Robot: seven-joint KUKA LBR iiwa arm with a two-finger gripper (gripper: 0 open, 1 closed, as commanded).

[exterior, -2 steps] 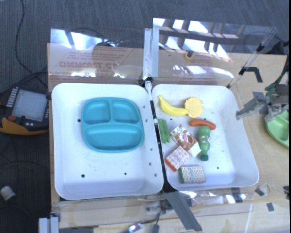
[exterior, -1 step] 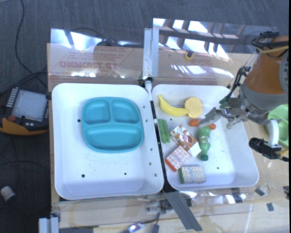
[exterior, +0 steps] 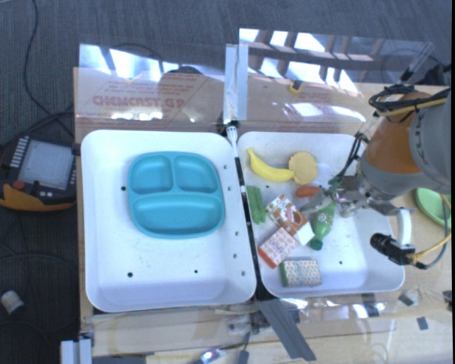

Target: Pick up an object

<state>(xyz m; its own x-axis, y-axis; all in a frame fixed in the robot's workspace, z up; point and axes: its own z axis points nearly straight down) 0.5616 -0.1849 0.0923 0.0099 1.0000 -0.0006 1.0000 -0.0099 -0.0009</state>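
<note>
Lying tilted in the right white bin (exterior: pixel 379 279), beside a red-white snack packet (exterior: pixel 287 212), a small green plastic bottle (exterior: pixel 322 222), touching the gripper (exterior: pixel 340 200) at its upper end. Cannot tell whether closed on it or apart. Farther left: yellow banana (exterior: pixel 267 167), round tan cookie (exterior: pixel 304 167), blue divided plate (exterior: pixel 174 194) in the left white bin (exterior: pixel 106 279).

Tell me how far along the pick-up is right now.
Done: the arm has reached over the right bin. In hand: its end effector sits low beside the green bottle. Left: nothing visibly lifted; bottle and banana lie in the bin.
</note>
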